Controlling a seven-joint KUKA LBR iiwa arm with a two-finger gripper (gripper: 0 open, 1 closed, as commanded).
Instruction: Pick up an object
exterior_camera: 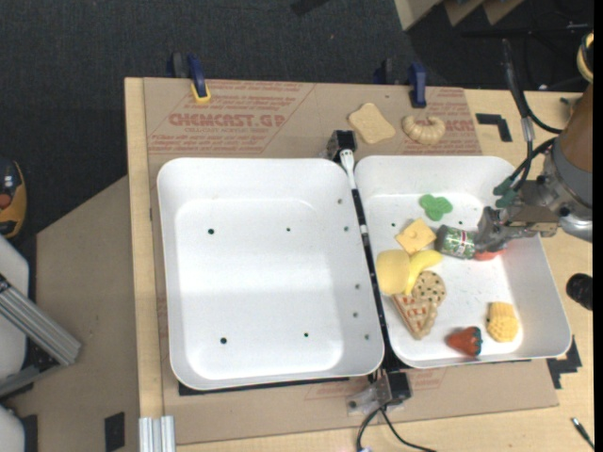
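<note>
So the counter has two white bins side by side, left bin and right bin. The arm comes in from the right edge, mostly cut off, bent down over the right bin's far right part, with the gripper low beside a small green can lying on its side. Something red peeks out under the gripper, too hidden to name. Honestly can't tell if the jaws are spread or pressed together, it's all a dark blur. Rest of that bin: yellow banana-ish thing, waffle cone, cheese wedge, corn piece, strawberry, green blob.
</note>
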